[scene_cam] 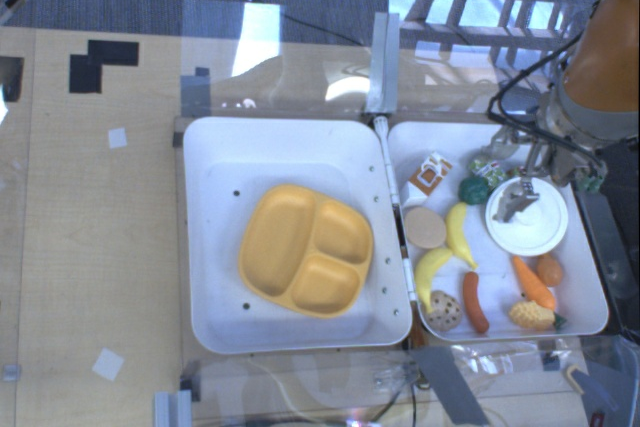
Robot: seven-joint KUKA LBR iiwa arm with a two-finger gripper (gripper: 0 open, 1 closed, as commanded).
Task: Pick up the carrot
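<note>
Here, gripper over white plate, grip state unclear, carrot nearby, no legible writing.

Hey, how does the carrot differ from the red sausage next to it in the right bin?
The carrot is orange and tapers toward one end; the sausage is dark red and keeps an even width with rounded ends. The carrot lies on a slant near the bin's right side, below the white plate, while the sausage lies nearly straight up the picture, further left beside the banana. Both are slim, elongated pieces lying flat in the right bin, similar in length.
</note>
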